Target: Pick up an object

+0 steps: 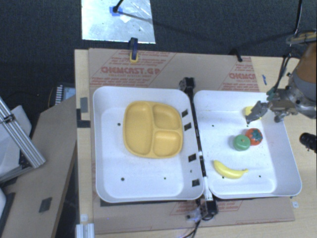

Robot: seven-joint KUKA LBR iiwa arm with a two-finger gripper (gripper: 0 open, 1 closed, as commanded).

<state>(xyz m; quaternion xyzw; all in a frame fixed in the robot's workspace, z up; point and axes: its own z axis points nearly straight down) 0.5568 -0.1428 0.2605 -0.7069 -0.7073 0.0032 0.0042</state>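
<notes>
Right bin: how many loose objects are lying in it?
4. A banana near the front, a green piece touching a red piece mid-bin, and a yellow piece partly hidden under the gripper.

We look down from one fixed camera above the bench [84, 83], tilted so the far edge lies toward twelve o'clock. Both white bins [106, 108] sit mid-frame at moderate range, and the arm [302, 83] enters from three o'clock.

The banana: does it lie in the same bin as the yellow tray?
No, the banana lies in the right bin; the yellow tray sits in the left bin.
</notes>
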